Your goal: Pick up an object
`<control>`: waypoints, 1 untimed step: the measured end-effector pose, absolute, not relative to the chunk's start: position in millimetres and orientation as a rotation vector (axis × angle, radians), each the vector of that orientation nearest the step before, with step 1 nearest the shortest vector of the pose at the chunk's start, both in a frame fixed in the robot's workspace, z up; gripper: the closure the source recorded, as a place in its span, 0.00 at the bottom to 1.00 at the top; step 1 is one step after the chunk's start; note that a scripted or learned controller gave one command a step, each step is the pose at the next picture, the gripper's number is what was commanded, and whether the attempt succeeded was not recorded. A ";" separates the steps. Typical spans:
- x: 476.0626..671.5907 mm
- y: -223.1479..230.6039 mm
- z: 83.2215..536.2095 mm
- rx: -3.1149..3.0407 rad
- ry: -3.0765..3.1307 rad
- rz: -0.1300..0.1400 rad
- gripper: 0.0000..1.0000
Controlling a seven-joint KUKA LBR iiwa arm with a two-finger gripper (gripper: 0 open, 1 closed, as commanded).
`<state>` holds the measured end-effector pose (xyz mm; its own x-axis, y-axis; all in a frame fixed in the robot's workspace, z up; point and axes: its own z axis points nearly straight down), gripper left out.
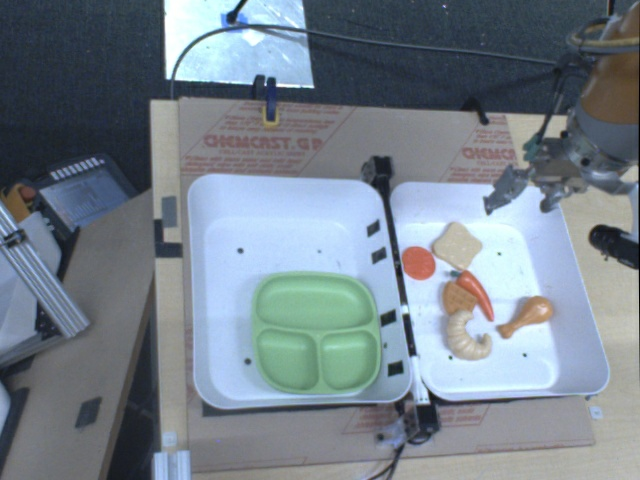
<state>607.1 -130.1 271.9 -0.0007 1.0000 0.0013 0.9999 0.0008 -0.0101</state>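
From above, the tabletop (120, 268) carries two shallow white bins side by side on a sheet of printed cardboard (330, 133). The left bin (215, 218) holds a green divided plate (316, 331), three compartments, lying flat toward the near side. The right bin (575, 298) holds the small play-food pieces: a tan slice of bread (457, 245) toward the far side, a flat red disc (418, 262) just beside it on the left, an orange-red chili pepper (475, 293) lying at a slant below the bread, a pale curled shrimp (467, 336) just under the pepper and seemingly touching it, and a brown chicken drumstick (527, 316) off to the right, apart from the rest.

The arm comes in from the right, its orange band visible near the top corner. The pincer (523, 194) hangs over the far right corner of the right bin, above the rim, with its two dark fingers spread apart and nothing between them. It sits well apart from the drumstick and shrimp; the bread is the nearest piece, off to its lower left.

A blue-and-yellow clamp (268, 101) grips the far edge of the cardboard, and a black cable (400, 43) arcs across the dark floor behind.
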 end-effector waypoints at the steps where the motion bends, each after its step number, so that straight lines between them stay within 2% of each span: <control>1: 608.8 -129.8 279.0 -2.219 -2.226 -0.001 0.00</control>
<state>608.8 -129.8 279.0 -0.0030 1.0000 -0.0003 1.0000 0.0030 0.0013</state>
